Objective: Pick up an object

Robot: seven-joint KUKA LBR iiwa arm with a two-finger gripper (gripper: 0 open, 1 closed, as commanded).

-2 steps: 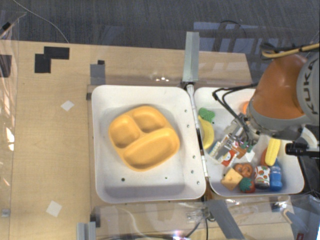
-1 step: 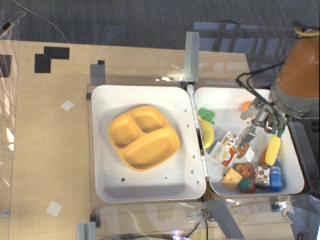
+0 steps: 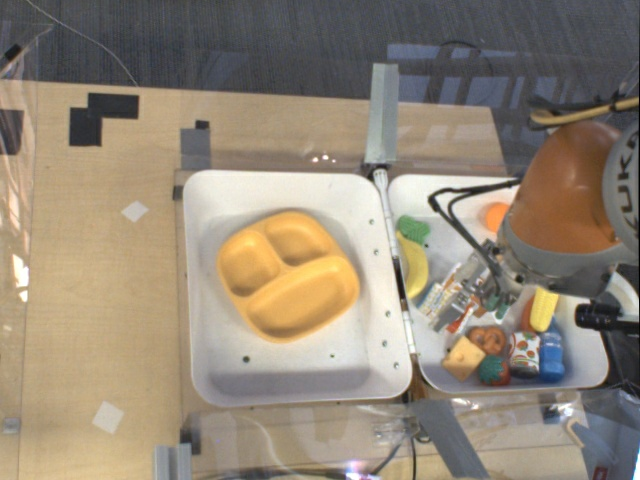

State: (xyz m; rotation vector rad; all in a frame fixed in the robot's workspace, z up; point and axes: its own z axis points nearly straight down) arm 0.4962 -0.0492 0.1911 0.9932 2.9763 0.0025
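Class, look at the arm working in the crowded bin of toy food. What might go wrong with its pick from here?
1. The end effector sits low in the right bin among tightly packed toys; it may nudge the banana or cheese wedge instead of gripping one.
2. The black cable loops over the bin and could snag.
3. The arm hides some items, so a grasp may miss.

Floor: dark grey carpet (image 3: 200, 18) is running along the far side of the bench.
Bench: a pale wooden top (image 3: 90, 268) is lying under clear sheeting that is catching glare.
Markings: black tape blocks (image 3: 100, 116) are sitting near the bench's far left corner.
Fixtures: a grey metal bracket (image 3: 382, 113) is standing at the far edge.
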